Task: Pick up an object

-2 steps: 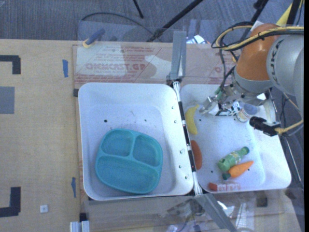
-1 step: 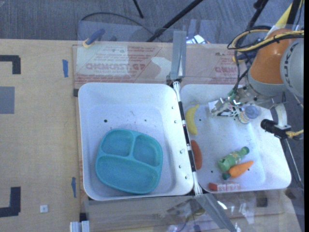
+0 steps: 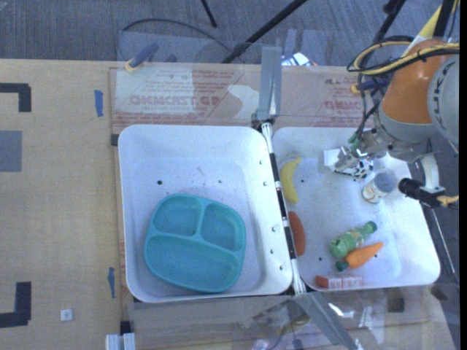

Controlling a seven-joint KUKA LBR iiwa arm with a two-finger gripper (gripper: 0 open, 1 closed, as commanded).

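The gripper (image 3: pixel 355 159) hangs low over the right bin (image 3: pixel 416 265), toward that bin's twelve o'clock edge, at about two o'clock in the whole view. It hangs from the grey arm (image 3: pixel 445 108), whose orange band (image 3: pixel 412 86) sits just above the wrist at the view's right side. Whether the gripper is spread, closed or grasping anything cannot be told, because the wrist and cables blur together with a small black-and-white item (image 3: pixel 363 168) lying right under it. A small round tan piece (image 3: pixel 371 192) lies just beside that, toward four o'clock. The loose objects all lie in the right bin. A yellow banana (image 3: pixel 290 179) lies at the bin's nine o'clock side, near the divider. Below it, a red sausage (image 3: pixel 295 233) lies along the same wall. Toward the bin's five o'clock, a green bottle (image 3: pixel 350 240) lies on its side, touching an orange carrot (image 3: pixel 363 254) just below it. A small red piece (image 3: pixel 321 281) sits at the bin's six o'clock edge. The left bin (image 3: pixel 146 152) holds a teal divided plate (image 3: pixel 195 243), resting toward its six o'clock end.
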